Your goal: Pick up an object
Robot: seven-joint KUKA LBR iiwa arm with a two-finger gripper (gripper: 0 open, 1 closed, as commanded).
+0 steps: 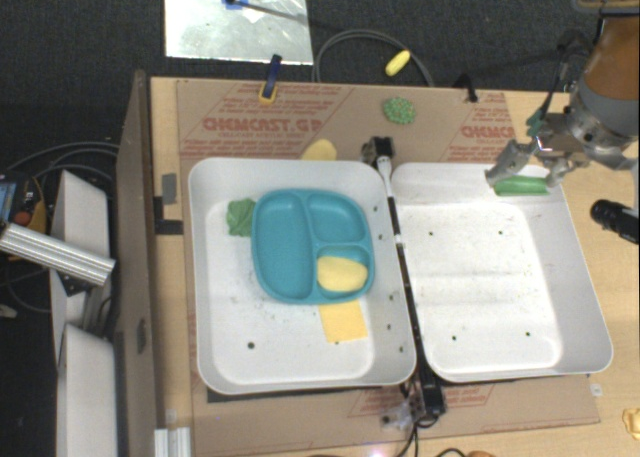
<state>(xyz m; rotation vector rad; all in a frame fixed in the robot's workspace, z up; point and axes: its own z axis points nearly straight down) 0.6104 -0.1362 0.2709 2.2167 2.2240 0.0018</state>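
My gripper (pixel 528 171) hangs over the far right corner of the right bin (pixel 500 345), its fingers spread open. A flat green piece (pixel 522 185) lies on the bin's far rim just beneath the fingertips; it looks to be resting there rather than pinched. The left bin (pixel 225 345) holds a blue divided plate (pixel 290 245) with a yellow oval piece (pixel 341 273) in its small compartment. A yellow square slice (pixel 344 322) lies on the bin floor in front of the plate, and a green leaf (pixel 240 217) sits at the plate's left edge.
Behind the bins on the cardboard lie a yellow piece (pixel 320 151), a round green piece (pixel 399 110) and a small yellow item (pixel 398 63). A black clip (pixel 379 152) sits at the far end of the seam between the bins. Cables run along the left.
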